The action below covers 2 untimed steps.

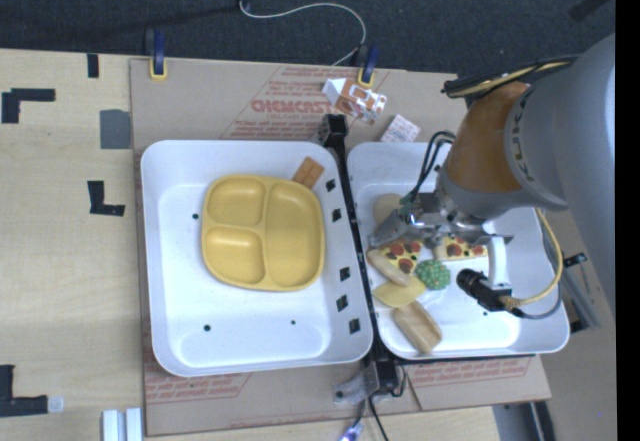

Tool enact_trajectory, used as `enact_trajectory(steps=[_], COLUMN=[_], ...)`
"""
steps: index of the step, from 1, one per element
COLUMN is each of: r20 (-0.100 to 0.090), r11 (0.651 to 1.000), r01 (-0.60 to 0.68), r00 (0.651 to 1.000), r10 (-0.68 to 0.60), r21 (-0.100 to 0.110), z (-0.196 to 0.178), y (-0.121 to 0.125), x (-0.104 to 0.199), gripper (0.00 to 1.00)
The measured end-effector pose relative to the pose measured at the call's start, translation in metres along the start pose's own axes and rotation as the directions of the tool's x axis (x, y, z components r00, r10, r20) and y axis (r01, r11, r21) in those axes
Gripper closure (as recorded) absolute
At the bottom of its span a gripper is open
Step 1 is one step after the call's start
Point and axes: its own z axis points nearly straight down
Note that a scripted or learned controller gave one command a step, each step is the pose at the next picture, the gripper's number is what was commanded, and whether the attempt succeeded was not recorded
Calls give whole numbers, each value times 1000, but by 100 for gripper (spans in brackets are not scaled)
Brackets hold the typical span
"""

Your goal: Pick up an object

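The end effector [408, 225] is low in the right bin [535, 334], right over a small heap of toy food at the bin's left side. Its metal tips sit just above a pizza slice [398, 258], but the wrist covers them too much to tell how far apart they are or whether anything is caught between them. A second pizza slice [462, 249] lies just right of the first, with a green broccoli piece [433, 275] touching both from below. A pale yellow wedge [396, 293] lies under the first slice, and a tan bread roll [418, 328] lies nearer the bin's front edge. The grey arm [560, 129] with its orange band [485, 144] comes in from the right. In the left bin [175, 329] a yellow divided plate [264, 232] lies flat, with a small brown block [307, 172] just beyond its far rim. Both bins rest on cardboard [200, 94] on the worktop [60, 259].
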Motion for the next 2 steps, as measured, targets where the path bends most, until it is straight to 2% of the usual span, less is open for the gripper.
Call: enact_trajectory(steps=[1,2], r20=[0,-1], r11=[1000,1000], r01=[2,2], r00=[1000,1000], r10=[-2,-2], r21=[-2,0], z=[1,1], y=[53,75], x=[6,-10], gripper=[0,0])
